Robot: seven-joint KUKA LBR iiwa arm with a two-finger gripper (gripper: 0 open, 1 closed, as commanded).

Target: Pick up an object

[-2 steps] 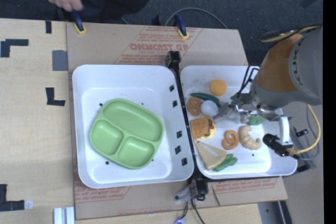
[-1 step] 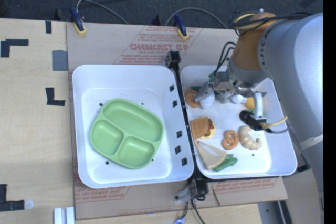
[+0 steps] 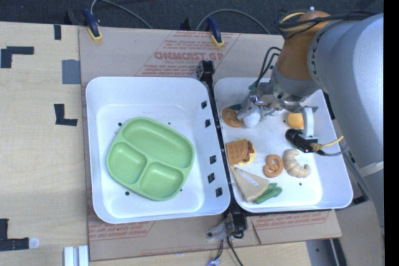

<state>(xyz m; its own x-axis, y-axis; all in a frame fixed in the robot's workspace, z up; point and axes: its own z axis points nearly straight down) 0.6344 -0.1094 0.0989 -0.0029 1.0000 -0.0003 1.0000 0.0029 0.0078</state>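
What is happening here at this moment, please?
A grey robot arm with an orange band reaches in from the right, and its gripper is low over the right bin, at a round brown toy pastry near the bin's upper left. Whether it has hold of anything is unclear. The same bin also holds a sandwich, a pretzel, a croissant and a wedge with green leaves. The left bin holds a green divided plate.

A divided plate (image 3: 150, 158) sits in the left bin (image 3: 100, 96). The right bin (image 3: 336, 193) holds a burger (image 3: 240, 151), pretzel (image 3: 272, 165), croissant (image 3: 295, 162) and sandwich wedge (image 3: 252, 184) along its near side. The gripper (image 3: 252, 110) hangs over the bin's far-left part.
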